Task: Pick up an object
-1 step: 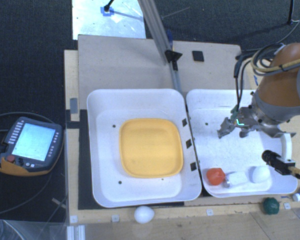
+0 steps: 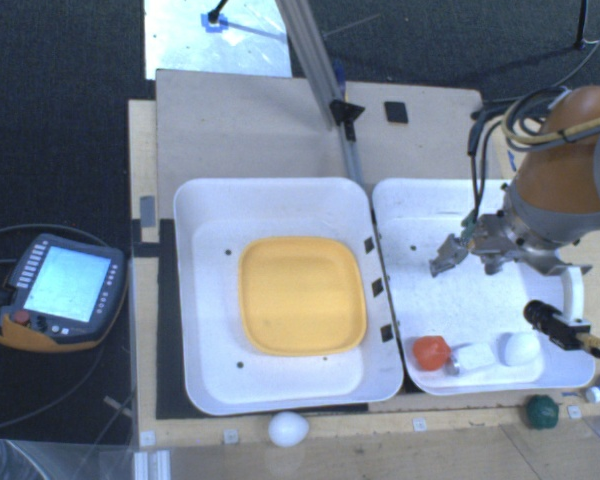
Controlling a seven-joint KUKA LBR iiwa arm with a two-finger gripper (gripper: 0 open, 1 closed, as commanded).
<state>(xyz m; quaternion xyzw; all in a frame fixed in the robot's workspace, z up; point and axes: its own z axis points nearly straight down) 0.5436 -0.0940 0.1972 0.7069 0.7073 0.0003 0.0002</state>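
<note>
The gripper (image 2: 443, 261) is hanging over the middle of the right bin (image 2: 420, 208), tilting toward the left, and honestly I can't tell from this angle whether it's spread or pressed together. 3 things are lying along the near side of that bin: a red ball (image 2: 430, 352) on the left, a small white block (image 2: 472, 357) just beside it, and a white egg-shaped thing (image 2: 520, 348) further right. All 3 are sitting apart from the gripper, on its near side. The left bin (image 2: 205, 268) is holding 1 yellow square plate (image 2: 303, 295), lying flat in the middle. Out on the table (image 2: 240, 118), another white egg (image 2: 288, 429) is resting just past the left bin's near rim, and a green ball (image 2: 542, 411) is sitting by the right bin's near right corner
</note>
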